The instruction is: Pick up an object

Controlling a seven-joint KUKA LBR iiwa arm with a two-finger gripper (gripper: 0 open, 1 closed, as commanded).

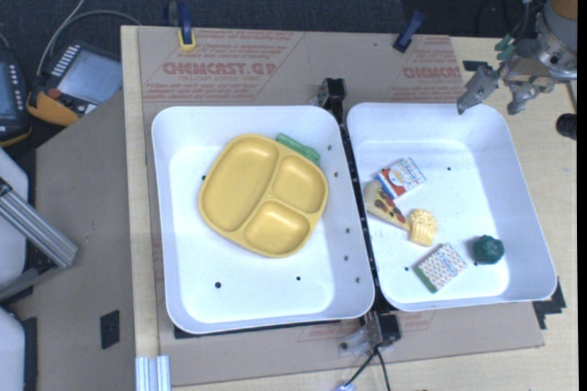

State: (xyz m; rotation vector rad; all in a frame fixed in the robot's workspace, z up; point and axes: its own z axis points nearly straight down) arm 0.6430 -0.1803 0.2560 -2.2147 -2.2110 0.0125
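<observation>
Hovering over the top right corner of the right bin (514, 150), the gripper (495, 95) has its two fingers (474, 94) spread open with nothing between them. Well below the fingers, on the bin floor, lie a small red and white packet (401, 175), a yellow wedge-shaped packet (385, 206) touching a lumpy yellow toy (421, 226), a speckled sponge (441, 266) and a dark green ball (487, 249). Far to the left of the fingers, the left bin (183, 196) holds a yellow divided plate (263, 195) with a green piece (298, 146) poking out behind its upper edge.
</observation>
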